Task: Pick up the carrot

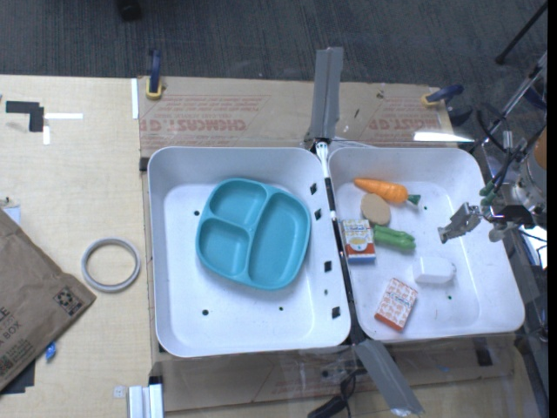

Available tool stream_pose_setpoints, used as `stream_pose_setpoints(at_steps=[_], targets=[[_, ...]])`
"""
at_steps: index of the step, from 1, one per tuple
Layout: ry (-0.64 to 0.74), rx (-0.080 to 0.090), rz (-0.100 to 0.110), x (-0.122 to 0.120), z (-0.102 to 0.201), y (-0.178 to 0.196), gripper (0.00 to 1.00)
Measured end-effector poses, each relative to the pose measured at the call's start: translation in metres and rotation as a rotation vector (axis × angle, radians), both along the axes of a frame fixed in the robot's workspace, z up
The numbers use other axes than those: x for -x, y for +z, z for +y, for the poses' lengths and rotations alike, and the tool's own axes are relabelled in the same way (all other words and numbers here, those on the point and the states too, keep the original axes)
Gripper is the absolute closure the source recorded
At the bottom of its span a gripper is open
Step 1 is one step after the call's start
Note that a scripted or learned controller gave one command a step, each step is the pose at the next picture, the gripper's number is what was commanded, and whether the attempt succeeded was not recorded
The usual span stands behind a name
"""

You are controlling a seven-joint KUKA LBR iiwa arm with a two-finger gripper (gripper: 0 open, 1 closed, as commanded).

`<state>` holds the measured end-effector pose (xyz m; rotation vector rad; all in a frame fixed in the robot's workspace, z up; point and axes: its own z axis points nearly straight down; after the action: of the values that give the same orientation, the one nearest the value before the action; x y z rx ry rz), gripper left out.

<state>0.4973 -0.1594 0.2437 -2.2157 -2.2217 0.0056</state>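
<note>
The carrot (380, 189) lies on its side near the back of the right bin (487, 320), just above a tan round thing (376, 209). It looks like a small toy, so I think it is light, hard and a bit slippery, and best grabbed across its fat orange middle. The pincer (459, 222) hangs over the right side of that bin, open and holding nothing, and the pale wood surface (70, 181) sits over a dark floor (261, 16).

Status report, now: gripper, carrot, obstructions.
Two-finger gripper over right bin's right side, nothing between fingers. Orange carrot at bin's top, untouched. Tan round piece and green vegetable crowd it.
</note>
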Motion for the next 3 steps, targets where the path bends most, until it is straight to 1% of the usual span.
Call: stream_pose_setpoints(at_steps=[1, 2, 3], targets=[[0.072, 0.000, -0.001, -0.074, 0.005, -0.063, 0.00], [0.155, 0.002, -0.006, -0.162, 0.007, -0.152, 0.00], [0.155, 0.002, -0.006, -0.162, 0.007, -0.153, 0.00]])
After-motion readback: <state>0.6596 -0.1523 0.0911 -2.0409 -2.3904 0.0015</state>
